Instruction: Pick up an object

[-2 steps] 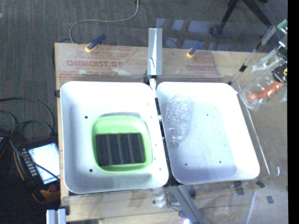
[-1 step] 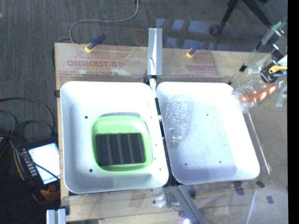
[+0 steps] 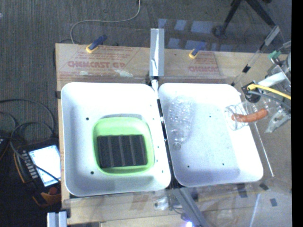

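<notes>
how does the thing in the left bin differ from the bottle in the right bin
The green container is opaque, bright green and squarish with dark slots inside; the plastic bottle is clear, long and narrow. The container sits flat, open side up, near the left bin's middle; the bottle lies on its side along the right bin's left wall. Both rest untouched.

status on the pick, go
Tool at right bin's right edge, grip state unreadable. Clear plastic bottle lying in right bin near divider, untouched. Green tray in left bin. Orange item by the rim.
</notes>
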`<state>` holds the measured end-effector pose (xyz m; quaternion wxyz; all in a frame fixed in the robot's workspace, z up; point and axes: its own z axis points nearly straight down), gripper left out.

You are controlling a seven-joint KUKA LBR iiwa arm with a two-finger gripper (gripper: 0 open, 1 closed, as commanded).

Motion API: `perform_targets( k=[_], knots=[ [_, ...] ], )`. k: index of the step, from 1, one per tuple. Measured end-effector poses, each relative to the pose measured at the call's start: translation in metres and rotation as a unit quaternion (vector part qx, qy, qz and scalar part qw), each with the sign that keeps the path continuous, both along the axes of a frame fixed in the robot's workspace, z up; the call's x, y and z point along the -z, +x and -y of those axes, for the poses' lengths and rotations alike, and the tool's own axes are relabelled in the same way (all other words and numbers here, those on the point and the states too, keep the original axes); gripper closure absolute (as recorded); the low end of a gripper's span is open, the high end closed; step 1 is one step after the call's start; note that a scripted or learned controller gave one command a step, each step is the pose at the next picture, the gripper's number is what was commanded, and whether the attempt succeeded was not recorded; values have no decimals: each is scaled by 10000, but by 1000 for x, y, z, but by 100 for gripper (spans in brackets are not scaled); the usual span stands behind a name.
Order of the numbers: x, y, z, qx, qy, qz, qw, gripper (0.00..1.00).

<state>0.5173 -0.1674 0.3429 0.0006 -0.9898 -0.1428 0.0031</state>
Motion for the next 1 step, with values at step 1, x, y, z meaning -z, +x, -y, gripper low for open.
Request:
perform_targets(
  k=[1],
  knots=[
    [-45, 14, -12, 423, -4, 11, 9991, 0]
  ],
)
